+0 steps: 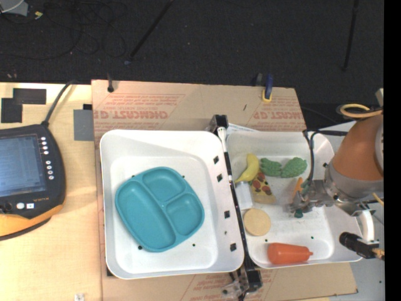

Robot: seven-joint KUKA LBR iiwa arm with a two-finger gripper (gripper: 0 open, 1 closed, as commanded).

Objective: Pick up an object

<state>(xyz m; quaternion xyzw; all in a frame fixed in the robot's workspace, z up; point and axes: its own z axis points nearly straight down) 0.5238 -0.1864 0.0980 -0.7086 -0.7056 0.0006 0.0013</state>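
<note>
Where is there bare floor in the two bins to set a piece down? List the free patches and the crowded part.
Left bin: a bare strip rings the teal divided tray, widest along the top. Right bin: bare floor between the round cracker and the gripper, above the orange carrot. Crowded: its upper left, where banana, green leafy piece and pizza slice cluster.

A teal divided tray (160,208) lies in the left white bin (119,149). Brown cardboard (156,108) lies under both bins on the bench (69,231). At the left edge rests a pendant with a screen (25,171). A blue-and-yellow clamp (268,88) grips the cardboard's far edge.
</note>
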